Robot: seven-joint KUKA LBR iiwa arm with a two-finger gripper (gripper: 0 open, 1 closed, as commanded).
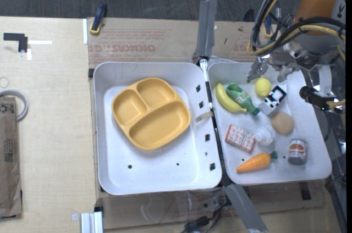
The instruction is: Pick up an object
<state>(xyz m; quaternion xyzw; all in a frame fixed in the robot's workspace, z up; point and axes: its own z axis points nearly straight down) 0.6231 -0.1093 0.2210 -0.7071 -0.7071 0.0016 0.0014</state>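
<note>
Yellow lemon [263,86] beside bin rim [242,63]

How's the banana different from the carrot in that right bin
The banana is yellow and curved; the carrot is orange, straight and tapered, with a green tip. The banana lies near the bin's far left side, touching a green item; the carrot lies apart near the front edge. The banana runs diagonally front to back; the carrot runs nearly sideways. Both are in the right bin.
</note>
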